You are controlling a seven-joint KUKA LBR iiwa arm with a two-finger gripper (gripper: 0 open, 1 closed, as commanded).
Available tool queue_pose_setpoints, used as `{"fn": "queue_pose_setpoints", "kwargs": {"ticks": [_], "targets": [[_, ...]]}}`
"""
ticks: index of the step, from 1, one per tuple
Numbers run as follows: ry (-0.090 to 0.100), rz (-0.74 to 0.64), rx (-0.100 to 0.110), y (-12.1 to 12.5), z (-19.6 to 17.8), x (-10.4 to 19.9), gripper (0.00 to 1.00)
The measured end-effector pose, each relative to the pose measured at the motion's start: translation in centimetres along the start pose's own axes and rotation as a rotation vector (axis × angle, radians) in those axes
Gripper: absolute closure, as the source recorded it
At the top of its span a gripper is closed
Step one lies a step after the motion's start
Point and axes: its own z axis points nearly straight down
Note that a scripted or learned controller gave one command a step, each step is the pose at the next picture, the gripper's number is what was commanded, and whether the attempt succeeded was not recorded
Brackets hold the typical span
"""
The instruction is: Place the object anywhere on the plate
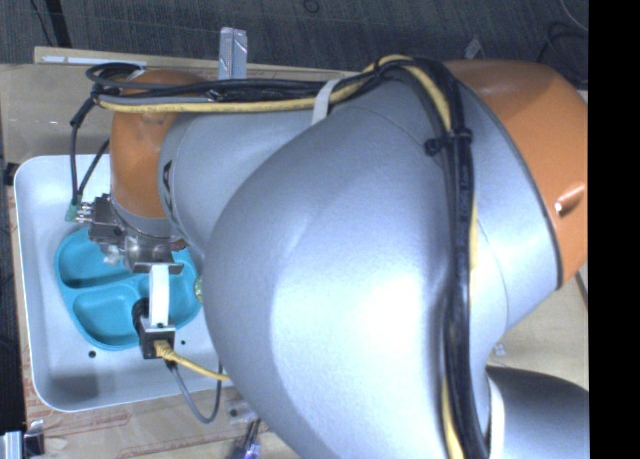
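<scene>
The grey arm [380,277] leans far over the left white bin [40,277], its wrist hanging directly above the one blue divided plate [95,292], probably because the drop is meant to land there. Whether the jaws are apart or together I cannot tell, and the object itself I cannot make out. One arm, one plate, one bin.

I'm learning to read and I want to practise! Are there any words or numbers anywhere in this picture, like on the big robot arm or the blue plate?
There is no writing to read here.
Robot arm: plain grey and orange, no letters or numbers.
Blue plate: plain blue, no label.
White bin: plain white, no marks.
Small white part at the wrist: too small to tell whether anything is printed on it.
</scene>
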Motion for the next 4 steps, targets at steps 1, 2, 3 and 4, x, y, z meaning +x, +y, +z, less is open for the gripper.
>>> {"fn": "queue_pose_setpoints", "kwargs": {"ticks": [1,2,3,4], "targets": [[0.002,0.349,-0.001,-2.1,7.5,-6.1,1.00],[0.002,0.272,-0.001,5.8,2.5,-7.7,1.00],[0.001,-0.124,-0.003,4.4,-4.7,-2.4,1.00],[-0.002,-0.013,0.003,-2.5,5.4,-0.4,1.00]]}}
